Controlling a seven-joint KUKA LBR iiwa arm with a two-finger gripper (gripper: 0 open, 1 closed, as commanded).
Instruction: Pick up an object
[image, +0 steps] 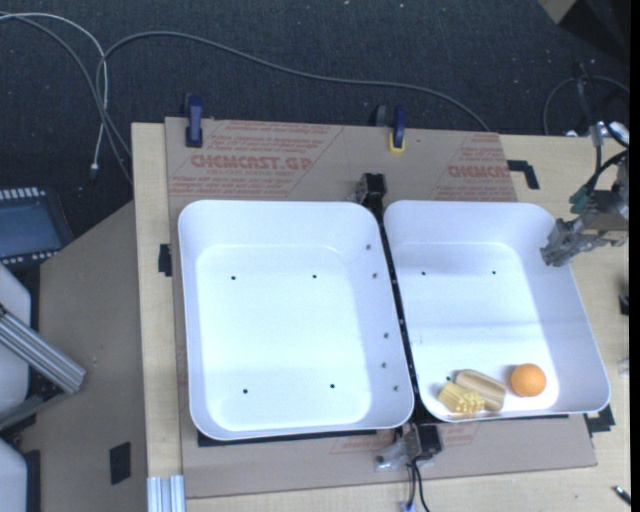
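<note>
The gripper (560, 247) hangs at the far right rim of the right bin (480, 290), and from this slant I cannot tell whether it is open or shut; nothing shows in it. The things to pick lie well apart from it, bunched in that bin's near corner: an orange ball (528, 380), a tan roll (482, 384) just beside it, and a yellow corn piece (460, 400) touching the roll. The left bin (290, 320) sits beside, its floor bare.

The risks, as I judge them, come from the crowding and the corner. The ball is round and would likely roll away if one finger meets it before the other (a smooth white floor gives it little to stop on). The roll and corn lie against each other, so a descent aimed between them could nudge both aside, or pinch an edge and drop it on the lift. All three rest where the floor curves up into the near wall; a finger coming down there may strike the slope or rim and push the bin instead of closing on anything. The gripper also starts over the rim itself, so a low move across could clip that edge. The ball, standing a little free of the others, looks the cleanest target.
</note>
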